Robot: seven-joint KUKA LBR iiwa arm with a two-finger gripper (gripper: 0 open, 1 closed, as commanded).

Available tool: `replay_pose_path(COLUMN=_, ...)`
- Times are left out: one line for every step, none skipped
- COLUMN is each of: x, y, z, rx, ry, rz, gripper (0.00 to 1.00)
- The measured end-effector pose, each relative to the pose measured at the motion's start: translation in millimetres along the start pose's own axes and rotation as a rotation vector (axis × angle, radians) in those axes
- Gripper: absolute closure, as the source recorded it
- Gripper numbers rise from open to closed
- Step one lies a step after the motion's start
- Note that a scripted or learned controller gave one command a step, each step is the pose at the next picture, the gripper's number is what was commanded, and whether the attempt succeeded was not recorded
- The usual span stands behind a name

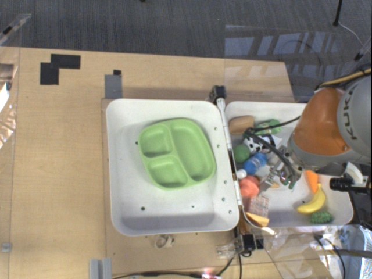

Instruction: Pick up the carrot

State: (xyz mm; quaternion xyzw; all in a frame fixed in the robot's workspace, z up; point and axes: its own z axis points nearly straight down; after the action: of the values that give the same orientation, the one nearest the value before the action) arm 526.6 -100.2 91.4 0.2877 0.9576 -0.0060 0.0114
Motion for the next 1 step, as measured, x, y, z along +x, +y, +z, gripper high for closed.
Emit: replay_pose_path(x=-40.6, y=-85.7, z=-8.5, rx=-0.01, ry=0.012, rz=-0.291, gripper=0.0)
